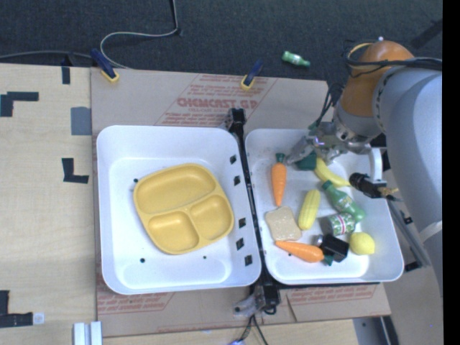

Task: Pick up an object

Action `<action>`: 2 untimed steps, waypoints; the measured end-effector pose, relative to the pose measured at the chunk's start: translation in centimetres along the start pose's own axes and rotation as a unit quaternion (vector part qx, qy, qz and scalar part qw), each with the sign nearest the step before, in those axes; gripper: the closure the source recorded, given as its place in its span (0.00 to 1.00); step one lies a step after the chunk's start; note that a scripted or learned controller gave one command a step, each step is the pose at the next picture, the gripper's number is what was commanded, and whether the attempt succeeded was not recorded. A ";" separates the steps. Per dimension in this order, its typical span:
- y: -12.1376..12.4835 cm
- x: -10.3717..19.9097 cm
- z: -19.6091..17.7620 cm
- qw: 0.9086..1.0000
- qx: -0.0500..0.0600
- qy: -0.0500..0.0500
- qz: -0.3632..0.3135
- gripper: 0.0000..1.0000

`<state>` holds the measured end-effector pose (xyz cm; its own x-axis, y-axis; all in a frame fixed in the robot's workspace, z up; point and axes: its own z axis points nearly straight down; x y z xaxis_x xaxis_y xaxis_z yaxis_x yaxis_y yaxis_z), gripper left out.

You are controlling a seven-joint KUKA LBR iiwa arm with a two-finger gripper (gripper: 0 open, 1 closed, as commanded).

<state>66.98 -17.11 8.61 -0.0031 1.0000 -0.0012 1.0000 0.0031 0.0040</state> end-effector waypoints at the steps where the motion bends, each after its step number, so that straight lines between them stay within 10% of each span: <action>1: 0.0 -0.2 -1.2 1.000 0.002 -0.001 0.000 1.00; 2: 0.0 7.4 -6.3 1.000 0.001 0.001 0.000 1.00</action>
